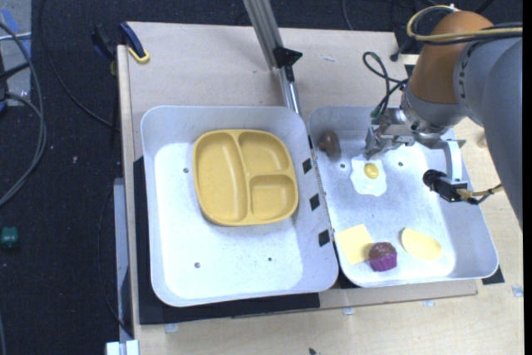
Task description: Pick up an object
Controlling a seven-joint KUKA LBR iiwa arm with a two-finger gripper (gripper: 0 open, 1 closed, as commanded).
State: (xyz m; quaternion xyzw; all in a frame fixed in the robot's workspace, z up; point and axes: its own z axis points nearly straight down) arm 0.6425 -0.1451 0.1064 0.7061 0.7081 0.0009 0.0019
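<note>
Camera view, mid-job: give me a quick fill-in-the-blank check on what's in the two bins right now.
1. The yellow divided tray lies in the ____ bin.
2. The hand hangs just above the toy ____ in the right bin.
3. The purple item sits between the yellow square slice and the yellow ____ piece.
4. The brown item lies near the right bin's ____ wall.

Missing words: left; fried egg; oval; left

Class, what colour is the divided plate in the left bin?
The divided plate is yellow, shown best in the camera view.
</note>
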